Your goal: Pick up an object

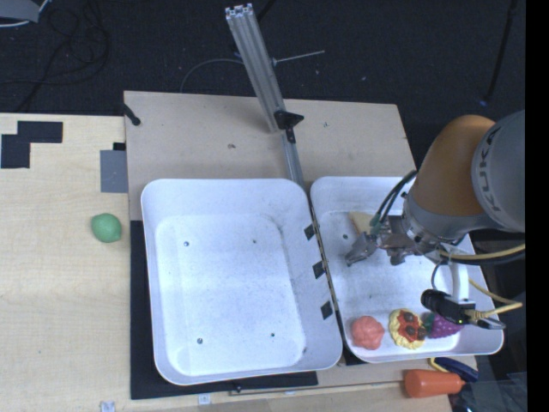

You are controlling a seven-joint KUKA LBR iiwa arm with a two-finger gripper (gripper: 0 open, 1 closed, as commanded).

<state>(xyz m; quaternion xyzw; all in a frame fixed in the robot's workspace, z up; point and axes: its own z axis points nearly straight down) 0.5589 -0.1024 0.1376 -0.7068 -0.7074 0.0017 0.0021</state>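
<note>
Reaching in from the right, the gripper [371, 249] hangs low over the right bin [343, 197], near its upper-left part and close to the divider between the two bins. Whether it is spread or closed cannot be told from this angle, and nothing can be seen in its grasp. Above it sits the orange band [450, 166] of the arm, and on the grey casing beside that band the letters "KU" can be read, running sideways.

Along the right bin's lower edge lie three things in a row: a pink-red lump [368, 331], roundish with no clear long axis; a yellow toy with red and dark patches [407, 328], its long axis running roughly up and down in the view; and a purple bunch of grapes [444, 324], stretched left to right. All lie well apart from the gripper.

A green ball [106, 227] rests on the wooden bench left of the left bin [163, 197]. An orange object [433, 383] lies below the right bin.
</note>
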